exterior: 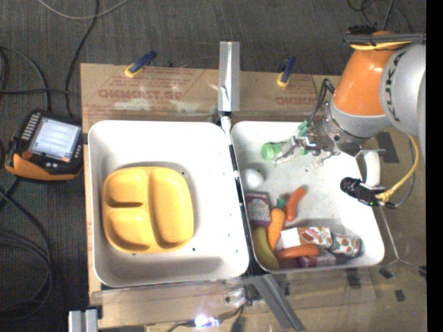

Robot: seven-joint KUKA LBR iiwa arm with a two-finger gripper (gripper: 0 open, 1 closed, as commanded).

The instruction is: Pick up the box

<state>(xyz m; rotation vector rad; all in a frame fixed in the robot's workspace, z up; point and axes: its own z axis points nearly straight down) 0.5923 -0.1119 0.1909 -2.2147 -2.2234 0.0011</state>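
We see the table (159,92), brown board top, carrying two white bins side by side. Left bin (97,185), right bin (374,244), walls touching.

Box (313,237), white with red print, lying flat, right bin's near edge, beside a carrot

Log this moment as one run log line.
claw: over right bin far end, by green item | box: near end, untouched | left bin: yellow tray
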